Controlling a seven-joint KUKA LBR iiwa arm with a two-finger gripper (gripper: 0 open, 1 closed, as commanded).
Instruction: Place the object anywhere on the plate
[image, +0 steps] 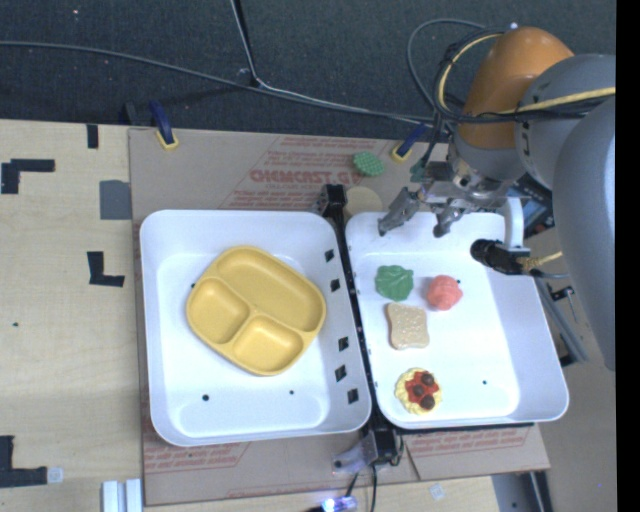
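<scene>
Claw (418, 214), fingers spread and empty, hovers upper right; toy foods lie just below it, yellow plate (256, 310) far left.

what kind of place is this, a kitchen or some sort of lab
Most likely a robot lab test bench, not a kitchen: two white bins sit on cardboard clamped to the bench, cables run across the dark floor, and the food beside the yellow plate, like the toast, looks like toys.

Arm (560, 110) cut off by right and top edges. Small green item (368, 163) on cardboard beyond the bins too small to identify. Round yellow food (418, 389): dark and red topping detail too blurred to name.
</scene>
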